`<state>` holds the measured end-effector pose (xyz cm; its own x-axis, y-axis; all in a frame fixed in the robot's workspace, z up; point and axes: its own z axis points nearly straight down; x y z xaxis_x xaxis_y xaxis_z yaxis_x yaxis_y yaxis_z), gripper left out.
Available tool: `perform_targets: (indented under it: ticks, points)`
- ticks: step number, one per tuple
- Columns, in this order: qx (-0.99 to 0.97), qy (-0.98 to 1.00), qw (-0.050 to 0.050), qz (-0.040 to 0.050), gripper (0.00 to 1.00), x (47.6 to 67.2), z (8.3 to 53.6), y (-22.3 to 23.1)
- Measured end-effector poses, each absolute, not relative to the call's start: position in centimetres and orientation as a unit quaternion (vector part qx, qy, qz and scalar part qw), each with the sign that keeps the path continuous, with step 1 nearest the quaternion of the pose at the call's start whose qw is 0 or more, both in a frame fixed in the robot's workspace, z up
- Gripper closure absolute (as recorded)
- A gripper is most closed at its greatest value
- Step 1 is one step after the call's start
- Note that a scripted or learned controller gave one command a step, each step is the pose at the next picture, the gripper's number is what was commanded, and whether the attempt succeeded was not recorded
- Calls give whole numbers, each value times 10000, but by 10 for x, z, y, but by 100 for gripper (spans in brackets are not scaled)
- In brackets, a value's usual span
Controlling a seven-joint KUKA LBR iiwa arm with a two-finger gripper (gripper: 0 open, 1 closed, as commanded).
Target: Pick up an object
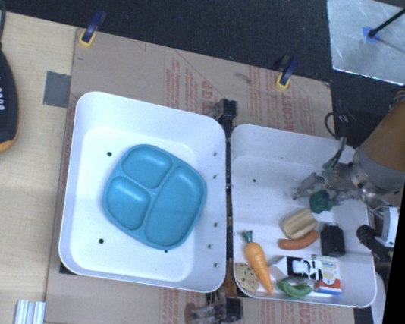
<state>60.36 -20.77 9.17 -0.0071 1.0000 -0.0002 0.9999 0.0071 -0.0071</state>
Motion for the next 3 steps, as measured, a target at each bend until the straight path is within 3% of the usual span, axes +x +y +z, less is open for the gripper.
perform_targets:
  ticks: [1, 2, 3]
  points:
    - [-7037, -7105, 5, 20, 100, 605, 104, -209]
    - [-7056, -7086, 0, -5, 100, 657, 158, -184]
    - [-7046, -7096, 16, 9, 100, 627, 192, -85]
